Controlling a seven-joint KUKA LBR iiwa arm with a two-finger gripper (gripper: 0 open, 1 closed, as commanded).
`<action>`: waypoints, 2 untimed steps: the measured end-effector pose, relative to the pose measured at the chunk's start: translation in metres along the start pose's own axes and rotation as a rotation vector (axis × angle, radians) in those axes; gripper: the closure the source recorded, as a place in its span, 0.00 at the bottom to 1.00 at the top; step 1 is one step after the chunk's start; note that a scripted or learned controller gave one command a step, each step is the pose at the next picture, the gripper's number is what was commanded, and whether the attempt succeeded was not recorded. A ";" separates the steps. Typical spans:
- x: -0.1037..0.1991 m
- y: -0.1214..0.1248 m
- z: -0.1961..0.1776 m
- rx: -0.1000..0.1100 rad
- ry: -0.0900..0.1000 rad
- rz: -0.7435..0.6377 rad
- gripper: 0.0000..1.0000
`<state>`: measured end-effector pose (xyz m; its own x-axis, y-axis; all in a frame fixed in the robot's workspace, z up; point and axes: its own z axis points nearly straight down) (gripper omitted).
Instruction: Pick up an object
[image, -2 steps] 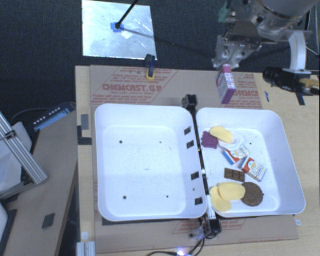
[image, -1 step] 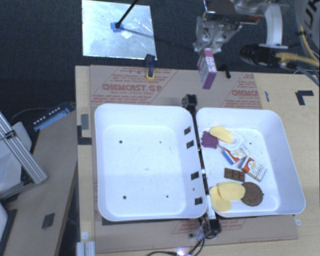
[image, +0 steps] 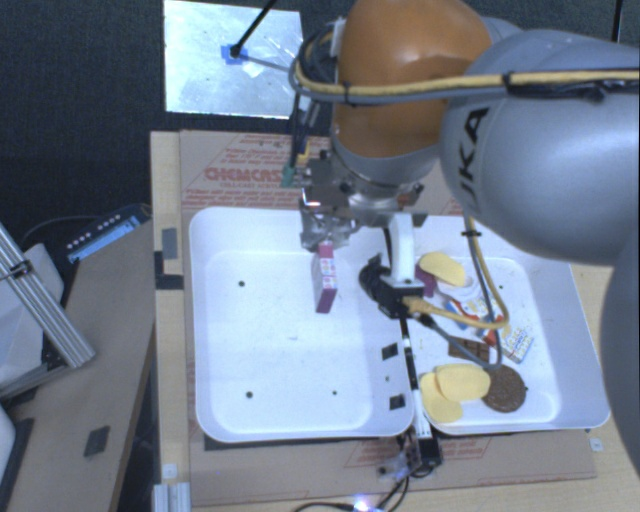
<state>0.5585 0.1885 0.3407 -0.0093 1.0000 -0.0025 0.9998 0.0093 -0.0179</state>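
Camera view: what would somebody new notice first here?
The big grey arm with its orange band looms in from the upper right. Its gripper hangs over the far right part of the left bin, with a small pink block directly under it; whether the block is gripped is unclear. The right bin is cluttered, with yellow pieces and a brown disc at its near edge.

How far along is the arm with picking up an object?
Done: the gripper appears closed on the top of the pink block, over the left bin. In hand: that grasp. Left: raising it clear; whether it has left the floor is unclear. Yellow pieces lie in the right bin.
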 end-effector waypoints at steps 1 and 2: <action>0.047 -0.028 -0.043 -0.021 0.006 0.000 1.00; 0.046 -0.072 -0.204 -0.035 0.013 0.001 1.00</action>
<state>0.4902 0.2344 0.5459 -0.0080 0.9999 0.0109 0.9998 0.0078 0.0174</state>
